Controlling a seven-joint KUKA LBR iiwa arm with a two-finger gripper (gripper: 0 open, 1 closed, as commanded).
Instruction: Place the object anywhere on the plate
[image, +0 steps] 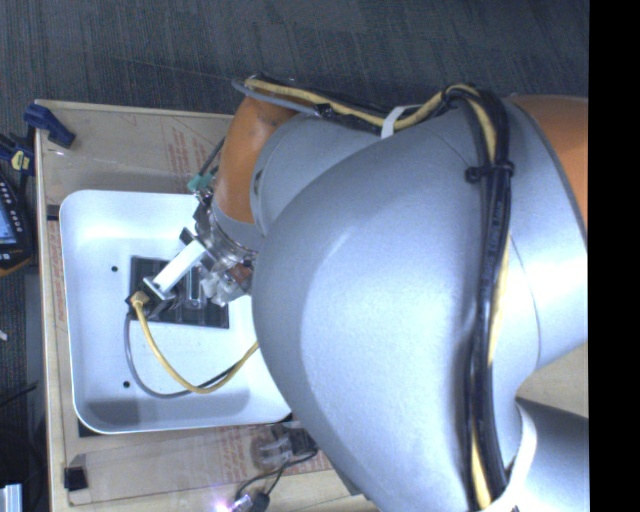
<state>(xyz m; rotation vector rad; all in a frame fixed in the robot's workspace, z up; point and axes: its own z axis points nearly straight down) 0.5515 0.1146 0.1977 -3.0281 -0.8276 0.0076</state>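
Hovering low inside the white bin (90, 230), the gripper (217, 282) sits over a dark flat square (200, 316), possibly the plate. Whether it grips anything I cannot tell, since the arm (400, 300) hides the object. A blind release risks dropping it past the square's edge.

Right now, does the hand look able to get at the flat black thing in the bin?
Probably yes. The hand hangs low inside the bin, right over the black thing, and nothing shows between them. Whether they touch, I cannot tell.
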